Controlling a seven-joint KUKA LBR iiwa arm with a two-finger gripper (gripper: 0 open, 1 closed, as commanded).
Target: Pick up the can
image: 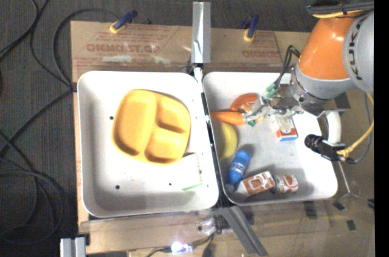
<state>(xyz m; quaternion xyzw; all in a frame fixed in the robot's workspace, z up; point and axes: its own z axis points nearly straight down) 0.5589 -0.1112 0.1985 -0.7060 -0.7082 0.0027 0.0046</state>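
The can (pixel 287 184), red and white, lies on its side near the front wall of the right bin (pixel 316 171). An orange and white carton (pixel 258 183) lies against its left end. My gripper (pixel 275 109) hangs over the middle of the right bin, well behind the can and apart from it. It is just right of a carrot (pixel 228 118) and a red-orange round item (pixel 245 101). Right under the gripper lies a small red, white and blue packet (pixel 287 135). I see nothing held in the gripper.
A blue bottle (pixel 238 166) and a yellow fruit (pixel 228 139) lie left of the can. The left bin (pixel 97 177) holds a yellow sectioned plate (pixel 152 126) and a white card (pixel 191 171). A black cable fitting (pixel 320 144) juts out beside the wrist.
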